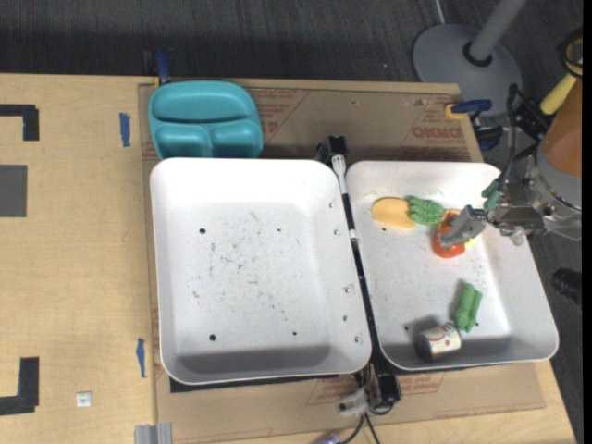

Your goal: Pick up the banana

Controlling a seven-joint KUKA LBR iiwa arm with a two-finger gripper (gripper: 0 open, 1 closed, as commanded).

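I am bringing the gripper (461, 229) down over a red and yellow piece that may be the banana (465, 240) in the right bin (527, 340), grip state impossible to tell, and next I need a firm close.

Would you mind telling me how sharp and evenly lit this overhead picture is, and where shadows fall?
Camera view: lighting soft and even, no strong glare on the left bin; a shadow lies under its near rim; the gripper and the small items by it look slightly soft, so detail there is hard to read.
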